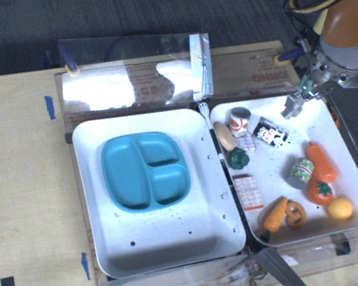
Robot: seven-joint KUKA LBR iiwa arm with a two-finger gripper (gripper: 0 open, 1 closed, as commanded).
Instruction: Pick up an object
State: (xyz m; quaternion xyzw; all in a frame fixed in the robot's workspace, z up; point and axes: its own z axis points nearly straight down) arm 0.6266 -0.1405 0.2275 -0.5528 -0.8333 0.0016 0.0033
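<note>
The task names no particular object, so the nearest candidate to the gripper is taken as the likely target: a small black-and-white patterned item lying in the upper part of the right bin, just below and to the left of the fingertips as the camera sees them. Its long axis appears to run on a diagonal, from upper left to lower right, and it lies apart from the fingers, not between them. The gripper hangs over the bin's upper right corner with nothing seen in its grasp; whether its fingers are parted or closed cannot be told at this size, so no claim is made. Just left of the patterned item a small white cup with a red mark is seen, with a tan rounded piece and a dark green lump beyond it by the bin's left wall. Further down are found a flat red-printed card, a green-and-white can touching an orange carrot-like shape, a tomato-like piece, a yellow ball and two orange items near the front edge. The left bin holds a blue divided tray (well apart from the arm, and an unlikely choice). A short shift down and leftward is judged to be what the coming move requires.
</note>
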